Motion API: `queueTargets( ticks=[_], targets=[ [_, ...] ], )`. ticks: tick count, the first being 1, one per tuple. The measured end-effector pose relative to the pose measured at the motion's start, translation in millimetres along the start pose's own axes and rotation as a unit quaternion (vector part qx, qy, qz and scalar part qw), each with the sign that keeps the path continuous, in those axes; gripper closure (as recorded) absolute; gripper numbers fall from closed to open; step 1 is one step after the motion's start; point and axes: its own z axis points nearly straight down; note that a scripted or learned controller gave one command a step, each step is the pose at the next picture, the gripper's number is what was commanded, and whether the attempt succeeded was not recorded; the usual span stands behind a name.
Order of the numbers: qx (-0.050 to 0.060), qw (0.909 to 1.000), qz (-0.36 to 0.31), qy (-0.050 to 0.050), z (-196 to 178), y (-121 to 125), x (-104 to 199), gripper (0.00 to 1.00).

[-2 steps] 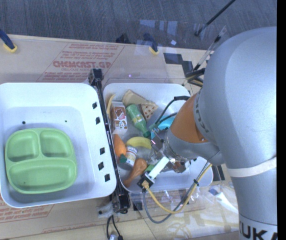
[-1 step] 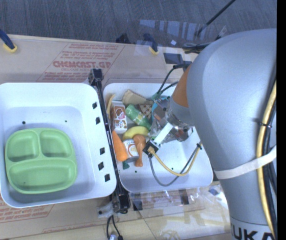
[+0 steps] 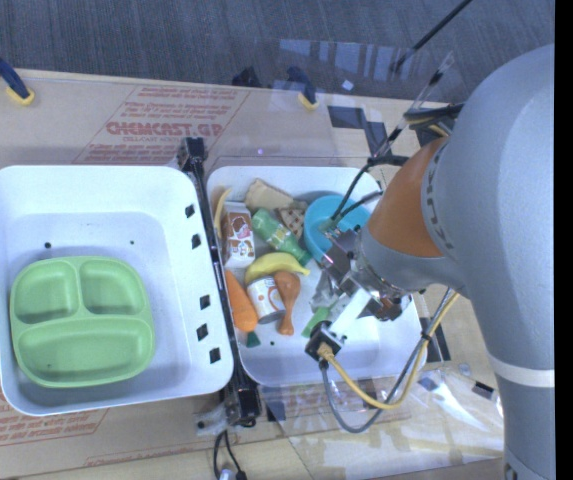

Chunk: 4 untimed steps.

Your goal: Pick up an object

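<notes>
Drumstick, likely a light, stiff, slick plastic toy lying beside the banana and can in the right bin, looks best pinched across its narrow shank, though I cannot tell how the jaws stand.

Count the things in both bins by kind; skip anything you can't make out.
Plate: 1
Bowl: 1
Banana: 1
Carrot: 1
Drumstick: 1
Can: 1
Bottle: 1
Total: 7 clear. Other pieces in the right bin are too blurred or hidden to name.
</notes>
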Motion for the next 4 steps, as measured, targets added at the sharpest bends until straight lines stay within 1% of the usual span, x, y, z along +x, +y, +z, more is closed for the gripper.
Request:
queueTargets(
  ticks=[1, 2, 3, 4],
  targets=[
    [0.001, 0.9908, 0.136, -0.001, 86.7, -11.6, 9.9, 1.00],
    [0.001, 0.9907, 0.136, -0.001, 87.0, -11.6, 9.1, 0.00],
    [0.001, 0.9944, 0.106, -0.001, 85.4, 63.0, 87.7, 0.00],
    [0.002, 1.0000, -0.009, -0.001, 86.1, 41.1, 29.0, 0.00]
  ],
)
